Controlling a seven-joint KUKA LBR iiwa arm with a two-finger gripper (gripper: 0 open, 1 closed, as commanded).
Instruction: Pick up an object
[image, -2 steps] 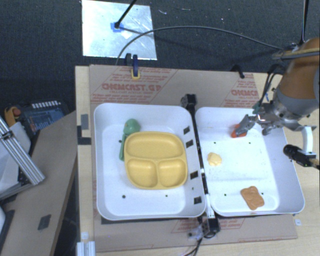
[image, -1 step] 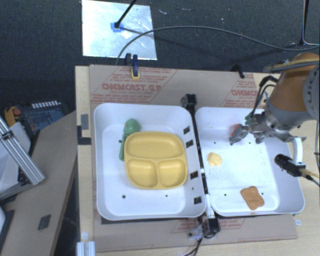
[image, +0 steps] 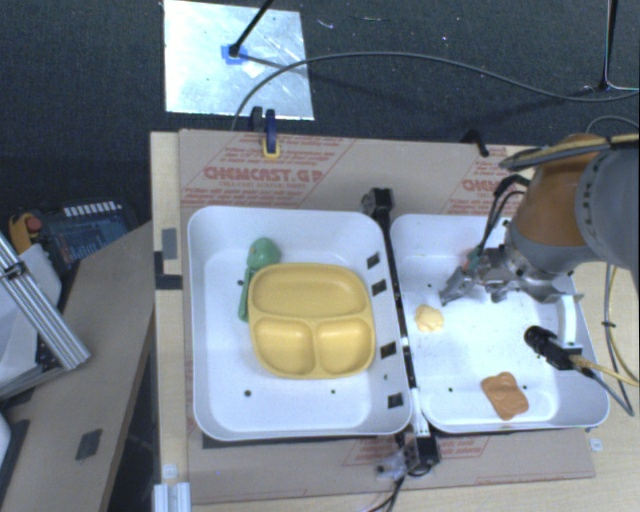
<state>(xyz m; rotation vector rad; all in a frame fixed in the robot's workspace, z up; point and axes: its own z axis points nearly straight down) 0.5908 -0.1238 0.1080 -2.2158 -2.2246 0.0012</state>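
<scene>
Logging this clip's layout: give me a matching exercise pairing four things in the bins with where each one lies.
Things:
1. yellow tray
2. green spoon
3. pale yellow lump
4. orange piece

Places:
A. right bin, near its front right corner
B. left bin, partly under the tray's back left edge
C. right bin, close to the divider, just below the pincer
D. middle of the left bin

Pairs: 1-D, 2-B, 3-C, 4-A

A dark carpeted floor (image: 80, 90) is crossed by a cable (image: 450, 70), with a shiny metal plate (image: 240, 60) laid beyond the cardboard-covered bench (image: 330, 170).
</scene>
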